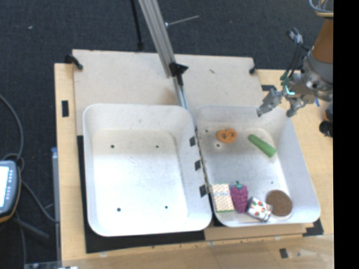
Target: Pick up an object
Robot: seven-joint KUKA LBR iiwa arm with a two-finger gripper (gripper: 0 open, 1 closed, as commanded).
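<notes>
The right bin [299, 160] holds several small objects. An orange ring-shaped piece [226, 135] and a green cylinder [262, 145] lie in its far half. Along its near edge sit a patterned box [222, 197], a purple grape-like toy [239, 198], a red-and-white spotted item [258, 208] and a brown disc [279, 202]. My gripper [279, 107] hangs above the bin's far right corner, up and to the right of the green cylinder. Its two fingers are spread open with nothing between them.
The left bin [90, 150] sits beside the right one, sharing a middle divider [199, 161]. A slanted aluminium post [160, 32] rises from behind the bins. A handheld device [7, 186] lies off the bench at the far left.
</notes>
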